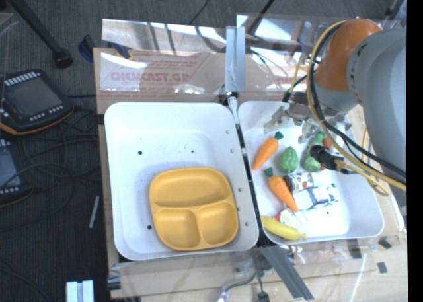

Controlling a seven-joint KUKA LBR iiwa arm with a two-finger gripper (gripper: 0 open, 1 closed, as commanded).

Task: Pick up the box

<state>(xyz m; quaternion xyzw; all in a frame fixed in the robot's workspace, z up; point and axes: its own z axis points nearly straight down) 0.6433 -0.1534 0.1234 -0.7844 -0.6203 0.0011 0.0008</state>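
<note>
Looking from the near edge, I see a banana (283,228) in the right bin (360,228), then the box (315,192), lying flat beside a carrot (283,191). The left bin (132,142) holds a yellow tray (193,207). Farther back, the gripper (316,134) hangs over green vegetables (289,160); whether it is apart or together I cannot tell.

Small white box (315,193) with blue and red print, lying flat and slightly skewed in the right bin (360,225), touching the lower carrot (283,191), above the banana (283,228)
</note>
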